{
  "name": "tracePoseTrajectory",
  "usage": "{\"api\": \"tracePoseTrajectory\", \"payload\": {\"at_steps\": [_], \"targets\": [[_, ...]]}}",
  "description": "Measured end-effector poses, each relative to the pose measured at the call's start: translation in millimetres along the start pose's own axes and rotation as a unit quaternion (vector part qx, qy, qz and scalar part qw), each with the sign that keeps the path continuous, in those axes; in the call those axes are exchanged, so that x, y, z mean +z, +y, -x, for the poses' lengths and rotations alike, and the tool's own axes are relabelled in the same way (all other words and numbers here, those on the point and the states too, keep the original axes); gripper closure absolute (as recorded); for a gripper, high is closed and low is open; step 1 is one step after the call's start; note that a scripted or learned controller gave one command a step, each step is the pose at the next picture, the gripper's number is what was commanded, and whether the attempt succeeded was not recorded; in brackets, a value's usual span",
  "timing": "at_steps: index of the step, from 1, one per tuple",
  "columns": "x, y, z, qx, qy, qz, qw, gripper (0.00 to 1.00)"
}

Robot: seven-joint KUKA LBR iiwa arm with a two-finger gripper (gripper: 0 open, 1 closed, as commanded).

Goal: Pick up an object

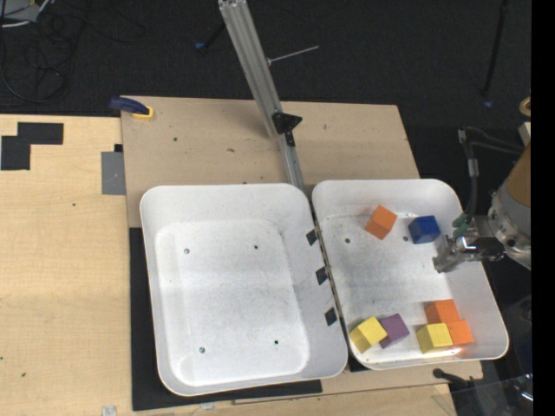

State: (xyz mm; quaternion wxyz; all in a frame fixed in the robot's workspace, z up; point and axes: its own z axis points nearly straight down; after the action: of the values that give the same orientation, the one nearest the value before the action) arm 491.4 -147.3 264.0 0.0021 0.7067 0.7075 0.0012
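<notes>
The table [69, 258] is pale wood, with a darker brown board [347, 141] laid over its far part, and two shallow white bins sit side by side on it. The left bin [165, 206] shows a bare speckled floor. The right bin [347, 199] holds all the blocks.

A ribbed metal bar [251, 59] slants down from the top of the view toward the seam between the two bins. A small blue and yellow clamp [132, 107] sits at the board's far left corner.

The arm comes in at the right edge, and its gripper [451, 254] hangs over the right rim of the right bin, just beside the blue block [423, 229] and slightly nearer the camera. The gripper is small and dark against the rim here, so I cannot tell whether it is released or clenched, and no block appears between its tips.

In the far part of the right bin, an orange block [380, 221] lies a little left of the blue one, the two apart. Along the near edge, a yellow block [368, 333] touches a purple block [395, 328]. Further right, a second yellow block [434, 337] sits against a pair of orange blocks [451, 321] in the near right corner.
</notes>
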Motion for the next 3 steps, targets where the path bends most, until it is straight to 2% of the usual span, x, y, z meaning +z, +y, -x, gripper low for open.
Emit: {"api": "tracePoseTrajectory", "payload": {"at_steps": [1, 2, 3], "targets": [[-2, 2, -46, -0.002, 0.002, -0.003, 1.0000, 1.00], [13, 6, -104, -0.002, 0.002, -0.004, 1.0000, 1.00], [9, 10, -158, -0.002, 0.002, -0.004, 1.0000, 1.00]]}}
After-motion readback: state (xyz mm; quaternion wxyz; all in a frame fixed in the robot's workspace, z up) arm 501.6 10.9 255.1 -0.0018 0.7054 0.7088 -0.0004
